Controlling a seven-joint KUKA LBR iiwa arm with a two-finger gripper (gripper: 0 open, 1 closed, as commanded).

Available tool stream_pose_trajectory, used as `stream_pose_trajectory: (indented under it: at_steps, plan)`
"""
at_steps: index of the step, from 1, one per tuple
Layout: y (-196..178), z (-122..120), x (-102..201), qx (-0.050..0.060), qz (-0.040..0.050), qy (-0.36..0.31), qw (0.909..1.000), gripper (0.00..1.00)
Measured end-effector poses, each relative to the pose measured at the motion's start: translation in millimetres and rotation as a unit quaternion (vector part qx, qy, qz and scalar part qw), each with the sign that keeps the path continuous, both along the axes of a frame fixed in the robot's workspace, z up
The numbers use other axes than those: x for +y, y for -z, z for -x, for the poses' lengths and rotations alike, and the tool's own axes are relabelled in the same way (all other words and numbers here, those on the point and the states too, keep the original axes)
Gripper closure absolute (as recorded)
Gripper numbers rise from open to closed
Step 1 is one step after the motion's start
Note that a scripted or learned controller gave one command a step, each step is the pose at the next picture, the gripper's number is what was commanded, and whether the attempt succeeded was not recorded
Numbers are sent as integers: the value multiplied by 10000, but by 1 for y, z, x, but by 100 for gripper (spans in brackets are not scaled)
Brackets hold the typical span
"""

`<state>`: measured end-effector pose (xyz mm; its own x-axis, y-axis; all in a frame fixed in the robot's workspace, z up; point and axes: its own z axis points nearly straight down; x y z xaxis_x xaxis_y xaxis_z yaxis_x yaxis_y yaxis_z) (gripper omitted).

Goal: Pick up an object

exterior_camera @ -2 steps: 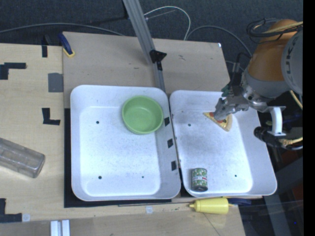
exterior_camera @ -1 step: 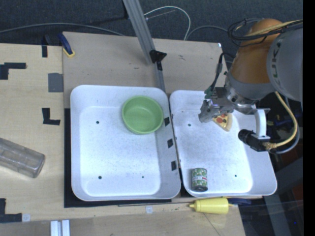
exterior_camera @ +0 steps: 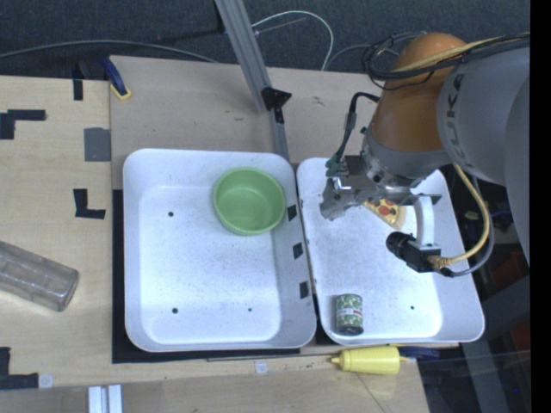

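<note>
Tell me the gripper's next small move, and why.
Probably shift toward the small can at the right bin's near edge, then descend. The gripper hangs over the bin's far part, and the can lies apart from it, with bare floor around.

My wrist hides most of a yellow-and-red thing (exterior_camera: 383,208) in the right bin (exterior_camera: 379,269). My arm (exterior_camera: 482,84) runs off the right edge.

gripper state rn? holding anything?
End effector: over the right bin, near its top left corner; whether it is open, shut or holding anything cannot be told from this view.
</note>
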<state>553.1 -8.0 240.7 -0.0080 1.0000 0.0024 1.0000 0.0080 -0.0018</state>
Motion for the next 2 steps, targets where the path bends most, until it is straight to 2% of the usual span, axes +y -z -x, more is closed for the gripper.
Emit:
stream_pose_trajectory:
  at_steps: [1,2]
  plan:
    - [14,13,57,13,5,5,10000,100]
    - [19,16,108,7,7,5,10000,100]
